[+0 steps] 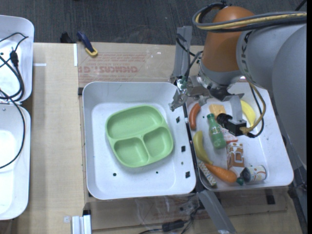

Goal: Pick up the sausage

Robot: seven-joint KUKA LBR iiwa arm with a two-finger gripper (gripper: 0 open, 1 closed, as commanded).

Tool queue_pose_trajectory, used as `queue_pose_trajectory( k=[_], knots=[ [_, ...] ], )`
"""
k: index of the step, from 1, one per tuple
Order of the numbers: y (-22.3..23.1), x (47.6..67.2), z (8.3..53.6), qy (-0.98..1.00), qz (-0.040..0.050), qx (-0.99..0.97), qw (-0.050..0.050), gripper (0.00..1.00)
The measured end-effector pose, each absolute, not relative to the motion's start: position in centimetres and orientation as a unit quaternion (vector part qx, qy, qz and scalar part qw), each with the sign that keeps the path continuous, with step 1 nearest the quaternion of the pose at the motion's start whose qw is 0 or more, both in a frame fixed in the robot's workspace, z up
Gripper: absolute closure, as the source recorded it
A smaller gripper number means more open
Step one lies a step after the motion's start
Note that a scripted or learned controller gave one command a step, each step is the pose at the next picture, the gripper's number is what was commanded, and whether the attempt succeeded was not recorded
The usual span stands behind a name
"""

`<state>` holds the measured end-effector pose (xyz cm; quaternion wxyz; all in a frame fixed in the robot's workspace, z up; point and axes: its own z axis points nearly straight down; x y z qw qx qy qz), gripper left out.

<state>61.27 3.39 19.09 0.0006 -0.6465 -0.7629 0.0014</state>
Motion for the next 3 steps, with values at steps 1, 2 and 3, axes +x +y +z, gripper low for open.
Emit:
queue_pose_trajectory(
  k=[1, 2, 3],
  knots=[
    [-3.3, 61.7, 19.1, -0.749, 0.0012, -0.663, 0.000, 0.00],
    [-1.4, 61.1, 31.6, -0.719, 0.0009, -0.695, -0.001, 0.00],
    [2.4, 65.4, 19.2, -0.708, 0.0025, -0.706, 0.001, 0.00]
  ],
)
